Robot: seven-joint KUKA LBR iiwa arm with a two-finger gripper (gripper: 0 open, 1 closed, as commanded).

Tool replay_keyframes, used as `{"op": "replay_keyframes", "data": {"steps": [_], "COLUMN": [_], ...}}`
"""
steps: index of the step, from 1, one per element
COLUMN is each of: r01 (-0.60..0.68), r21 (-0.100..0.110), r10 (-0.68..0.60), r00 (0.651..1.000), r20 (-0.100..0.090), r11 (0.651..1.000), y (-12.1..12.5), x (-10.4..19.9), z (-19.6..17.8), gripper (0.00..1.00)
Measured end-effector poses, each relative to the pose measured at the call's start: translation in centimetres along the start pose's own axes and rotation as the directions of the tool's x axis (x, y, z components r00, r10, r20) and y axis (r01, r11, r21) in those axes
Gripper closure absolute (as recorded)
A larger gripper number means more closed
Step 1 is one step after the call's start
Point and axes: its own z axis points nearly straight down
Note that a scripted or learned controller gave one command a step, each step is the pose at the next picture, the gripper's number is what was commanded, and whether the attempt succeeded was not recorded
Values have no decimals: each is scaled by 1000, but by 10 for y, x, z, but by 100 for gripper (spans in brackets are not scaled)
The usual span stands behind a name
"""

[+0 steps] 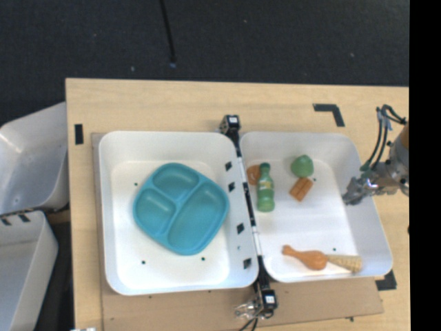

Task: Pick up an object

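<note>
The right bin (324,219) holds a green bottle (265,188) with an orange piece (253,174) beside it at its left wall. A green round fruit (302,165) and an orange block (301,189) lie near the bin's back middle. An orange drumstick-shaped toy (305,256) and a tan cone (344,262) lie near the front edge. My gripper (358,189) hangs at the bin's right rim, apart from all of these objects, with nothing seen in it.
The left bin (117,254) holds a blue divided plate (180,208). A divider with black clips (241,205) runs between the bins. White containers (27,185) stand off the bench at the left.
</note>
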Motion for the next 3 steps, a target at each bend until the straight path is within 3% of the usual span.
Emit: {"op": "replay_keyframes", "data": {"steps": [1,3], "r01": [4,3], "r21": [1,2], "r10": [-4,-3], "r00": [1000,1000], "r20": [-2,-2], "r11": [1000,1000], "y": [6,12], "x": [60,163], "z": [-11,2], "gripper": [100,100]}}
